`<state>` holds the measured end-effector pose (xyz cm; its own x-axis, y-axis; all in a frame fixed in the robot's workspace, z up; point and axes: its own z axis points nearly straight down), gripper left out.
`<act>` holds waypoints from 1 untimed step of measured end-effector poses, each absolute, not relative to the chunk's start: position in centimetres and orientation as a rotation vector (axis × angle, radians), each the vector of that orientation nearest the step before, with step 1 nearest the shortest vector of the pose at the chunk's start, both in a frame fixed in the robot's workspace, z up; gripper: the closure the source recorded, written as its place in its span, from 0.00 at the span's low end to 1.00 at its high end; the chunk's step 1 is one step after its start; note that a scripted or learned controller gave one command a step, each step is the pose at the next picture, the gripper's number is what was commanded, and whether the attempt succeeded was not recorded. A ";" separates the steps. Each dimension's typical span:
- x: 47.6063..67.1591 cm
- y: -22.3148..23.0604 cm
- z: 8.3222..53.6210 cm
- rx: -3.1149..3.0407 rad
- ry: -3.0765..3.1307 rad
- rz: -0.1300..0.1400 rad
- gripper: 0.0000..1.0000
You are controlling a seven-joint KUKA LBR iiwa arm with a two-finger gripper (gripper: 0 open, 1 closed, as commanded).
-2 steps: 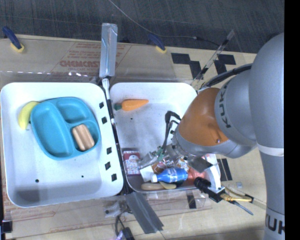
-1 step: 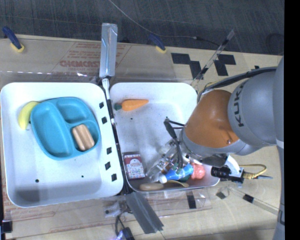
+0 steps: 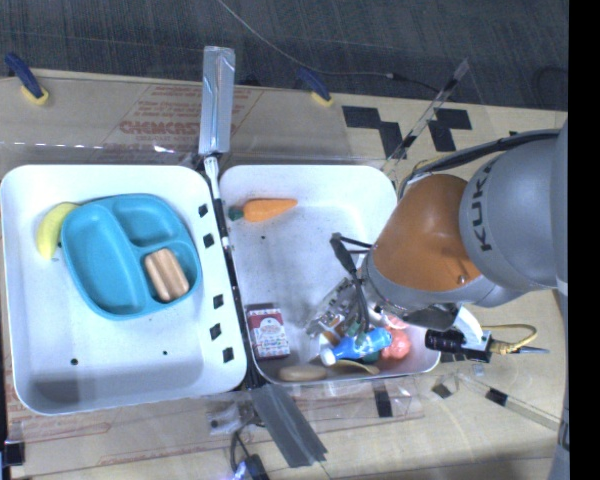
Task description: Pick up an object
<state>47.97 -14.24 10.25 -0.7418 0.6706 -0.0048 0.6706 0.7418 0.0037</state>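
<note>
Nearest me, along the lower wall of the right bin (image 3: 310,183), I see a flat tan object (image 3: 302,373) lying against the rim. Just beside it is a blue and white bottle-shaped item (image 3: 362,347), lying on its side with a pink piece (image 3: 400,343) touching its right end. To their left, a small red and white carton (image 3: 268,330) lies flat near the divider between the bins.

The gripper (image 3: 342,313) hangs directly above the blue and white item, at the end of the grey arm (image 3: 510,223) with its orange band (image 3: 430,233). From this angle I cannot tell how its claw stands, nor whether anything is between the tips; its metal parts merge with the clutter below.

Farther back in the same bin, an orange carrot (image 3: 263,209) lies alone near the top wall, well apart from the gripper.

In the left bin (image 3: 100,373), a blue divided plate (image 3: 125,253) holds a tan bread roll (image 3: 166,274) in its lower right compartment. A yellow banana (image 3: 50,228) rests against the plate's left edge.
</note>
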 end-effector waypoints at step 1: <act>50.0 -6.7 19.3 1.626 2.687 0.003 1.00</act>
